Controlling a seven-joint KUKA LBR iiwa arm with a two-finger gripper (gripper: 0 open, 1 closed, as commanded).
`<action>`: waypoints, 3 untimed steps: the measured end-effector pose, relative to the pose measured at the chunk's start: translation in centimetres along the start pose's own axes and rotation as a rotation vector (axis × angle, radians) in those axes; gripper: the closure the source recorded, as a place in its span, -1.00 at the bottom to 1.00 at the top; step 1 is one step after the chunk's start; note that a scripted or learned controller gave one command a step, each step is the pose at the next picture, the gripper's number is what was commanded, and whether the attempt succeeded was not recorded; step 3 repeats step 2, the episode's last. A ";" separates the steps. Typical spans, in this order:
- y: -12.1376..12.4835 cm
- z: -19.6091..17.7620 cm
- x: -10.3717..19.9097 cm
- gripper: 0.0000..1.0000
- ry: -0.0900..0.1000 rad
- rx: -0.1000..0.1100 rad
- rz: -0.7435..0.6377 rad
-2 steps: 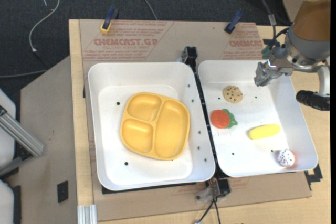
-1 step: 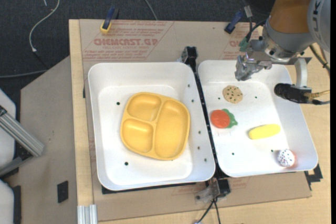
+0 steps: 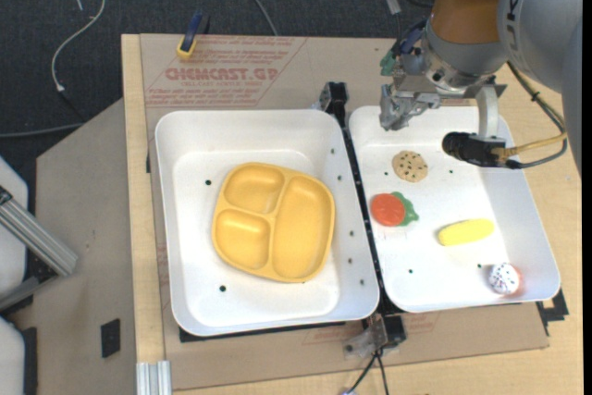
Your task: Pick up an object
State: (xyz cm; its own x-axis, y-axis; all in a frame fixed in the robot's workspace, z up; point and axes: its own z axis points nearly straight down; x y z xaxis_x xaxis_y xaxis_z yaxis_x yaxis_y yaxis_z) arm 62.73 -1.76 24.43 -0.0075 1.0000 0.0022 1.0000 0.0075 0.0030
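Right bin has one cookie, tomato, banana, die; can't tell the jaws' state.

Around the tomato in the right bin: the cookie lies near, up-bin, the yellow block near on the right, the white die well apart toward the near right corner. Bare floor lies below the tomato. The gripper hangs over the far edge, beyond the cookie.
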 end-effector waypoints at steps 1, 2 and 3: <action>0.9 1.5 4.9 1.00 0.000 0.003 0.002; 2.0 0.9 10.2 1.00 0.000 0.000 0.001; 2.0 0.9 10.2 1.00 0.000 0.000 0.001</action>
